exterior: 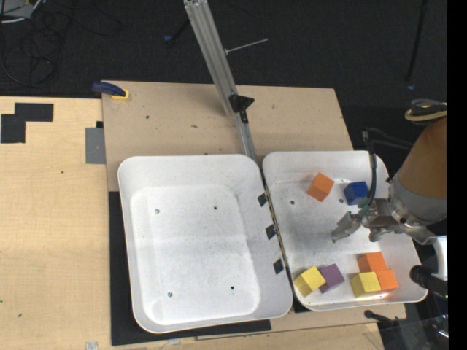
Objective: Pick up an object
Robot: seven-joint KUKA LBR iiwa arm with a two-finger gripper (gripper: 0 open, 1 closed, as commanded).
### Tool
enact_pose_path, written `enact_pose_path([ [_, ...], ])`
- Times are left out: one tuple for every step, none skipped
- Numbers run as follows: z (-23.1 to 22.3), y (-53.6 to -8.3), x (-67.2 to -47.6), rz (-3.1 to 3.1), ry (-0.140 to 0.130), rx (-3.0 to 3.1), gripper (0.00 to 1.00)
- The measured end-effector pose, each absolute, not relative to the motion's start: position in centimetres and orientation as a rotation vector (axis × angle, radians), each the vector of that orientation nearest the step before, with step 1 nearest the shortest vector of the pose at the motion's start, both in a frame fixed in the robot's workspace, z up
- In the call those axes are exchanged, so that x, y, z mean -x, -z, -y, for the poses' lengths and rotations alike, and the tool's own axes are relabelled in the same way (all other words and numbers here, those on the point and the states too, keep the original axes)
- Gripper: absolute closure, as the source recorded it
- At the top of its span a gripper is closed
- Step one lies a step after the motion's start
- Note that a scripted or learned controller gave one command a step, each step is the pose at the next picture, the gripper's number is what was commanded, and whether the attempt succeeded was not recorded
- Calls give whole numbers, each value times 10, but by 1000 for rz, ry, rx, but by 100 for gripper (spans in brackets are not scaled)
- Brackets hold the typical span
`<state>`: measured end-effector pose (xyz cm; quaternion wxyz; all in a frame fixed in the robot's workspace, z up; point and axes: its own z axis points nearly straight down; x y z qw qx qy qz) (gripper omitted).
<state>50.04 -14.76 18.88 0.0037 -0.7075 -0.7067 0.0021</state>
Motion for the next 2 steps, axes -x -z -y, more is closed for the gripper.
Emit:
enact_pose_path([
  [136, -133, -495, 2214, -7, 2215, 0],
  [136, -91, -496, 2216, 0, 2223, 0],
])
